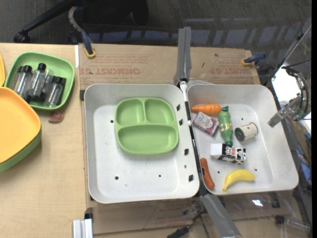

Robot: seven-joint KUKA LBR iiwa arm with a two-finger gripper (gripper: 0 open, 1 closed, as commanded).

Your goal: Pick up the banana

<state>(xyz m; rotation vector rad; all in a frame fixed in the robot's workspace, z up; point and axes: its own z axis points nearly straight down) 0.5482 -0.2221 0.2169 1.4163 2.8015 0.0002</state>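
Note:
The yellow banana [238,178] lies in the right bin [293,175] near its front edge, curved, with its ends pointing down-left and right. My gripper [280,117] hangs at the right rim of that bin, well behind and to the right of the banana and not touching it. Nothing shows in its grasp.
Also in the right bin are a carrot [206,108], a pink packet [205,123], a green bottle [225,124], a small can [246,131], a cow-patterned box [233,154] and a red pepper [207,173] just left of the banana. The left bin [90,148] holds a green divided plate [146,125].

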